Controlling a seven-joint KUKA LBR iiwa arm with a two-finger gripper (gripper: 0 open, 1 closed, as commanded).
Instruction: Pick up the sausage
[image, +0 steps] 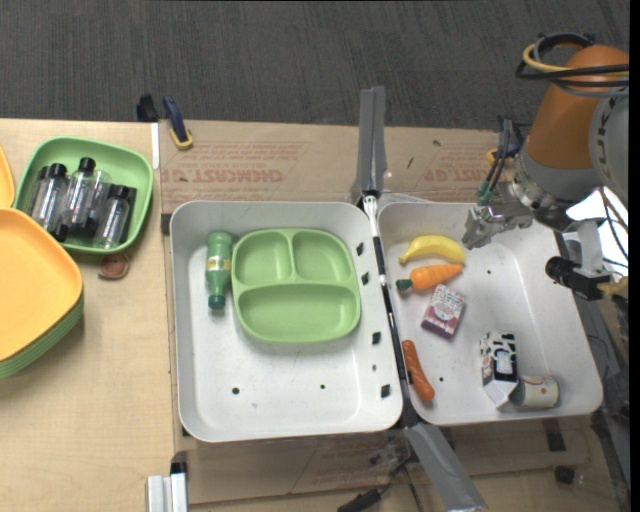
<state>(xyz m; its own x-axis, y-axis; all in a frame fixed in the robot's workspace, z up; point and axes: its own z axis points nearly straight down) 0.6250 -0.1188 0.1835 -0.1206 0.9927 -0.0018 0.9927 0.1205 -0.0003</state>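
On a wooden bench we see two shallow white bins side by side, the left bin and the right bin. The grey and orange arm reaches in from the right, and its gripper hovers over the right bin's far edge; we cannot tell whether it is open or closed, and nothing shows in its grasp. Next in size, a green divided tray lies in the left bin with a green bottle just beside it. In the right bin lie a banana, a carrot, a small purple packet, a black-and-white carton and a tin. The sausage, reddish and slim, rests against the right bin's left wall near the front corner, well apart from the gripper. We judge that the wall will crowd any grasp there.
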